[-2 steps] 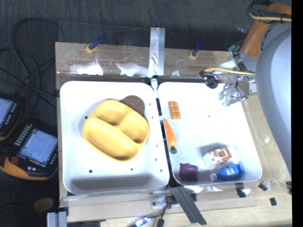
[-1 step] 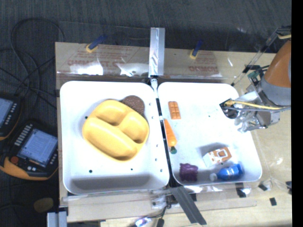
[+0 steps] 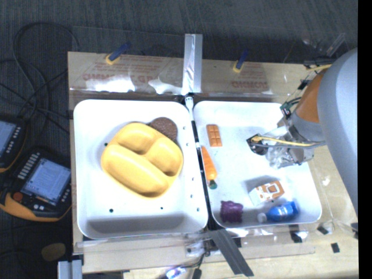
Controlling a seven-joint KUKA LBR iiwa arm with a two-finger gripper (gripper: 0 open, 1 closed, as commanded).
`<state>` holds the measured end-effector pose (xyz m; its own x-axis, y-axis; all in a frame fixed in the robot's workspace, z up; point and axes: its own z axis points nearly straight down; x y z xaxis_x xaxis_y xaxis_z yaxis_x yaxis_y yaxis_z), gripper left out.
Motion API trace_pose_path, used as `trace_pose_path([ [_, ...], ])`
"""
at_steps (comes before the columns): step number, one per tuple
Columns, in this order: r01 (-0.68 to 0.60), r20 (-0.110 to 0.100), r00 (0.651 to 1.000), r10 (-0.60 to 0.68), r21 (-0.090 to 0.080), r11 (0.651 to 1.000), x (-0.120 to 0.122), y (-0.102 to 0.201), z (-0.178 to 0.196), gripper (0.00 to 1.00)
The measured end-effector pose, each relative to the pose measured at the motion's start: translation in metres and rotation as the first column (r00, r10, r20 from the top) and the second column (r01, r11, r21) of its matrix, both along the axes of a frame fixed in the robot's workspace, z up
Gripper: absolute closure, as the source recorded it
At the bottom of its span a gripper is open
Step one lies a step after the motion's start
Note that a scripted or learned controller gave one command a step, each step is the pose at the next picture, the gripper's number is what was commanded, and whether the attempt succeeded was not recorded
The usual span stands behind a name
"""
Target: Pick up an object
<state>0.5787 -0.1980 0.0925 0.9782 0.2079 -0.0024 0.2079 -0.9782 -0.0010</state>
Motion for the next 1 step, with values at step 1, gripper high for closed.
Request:
trace_pose_path([
  [1,0.006,-0.003,1.0,-0.006,0.001,1.0,-0.0775,0.0493,0.129,1.0],
])
